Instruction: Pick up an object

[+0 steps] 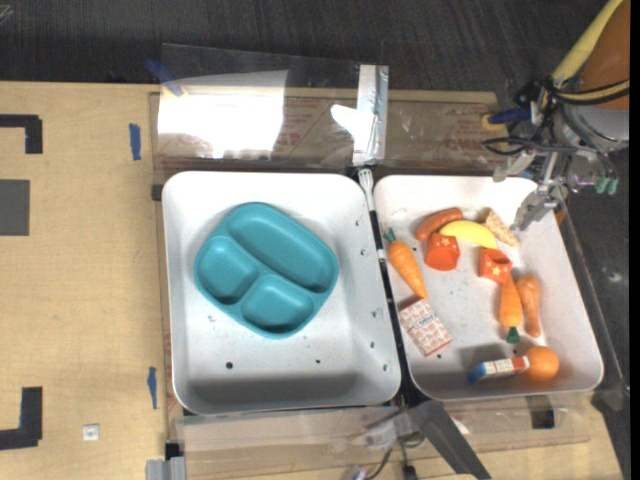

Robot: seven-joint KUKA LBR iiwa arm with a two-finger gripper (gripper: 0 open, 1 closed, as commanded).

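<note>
Your end effector (532, 208) hangs just right of the banana (470, 233); can't tell if it's clenched or released.

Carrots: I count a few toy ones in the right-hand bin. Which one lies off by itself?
The carrot beside the bin's left wall, above the pink patterned block. The other two carrots lie side by side further right.

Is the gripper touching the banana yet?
Apart. The camera view shows bare white bin floor between the gripper and the banana.
</note>
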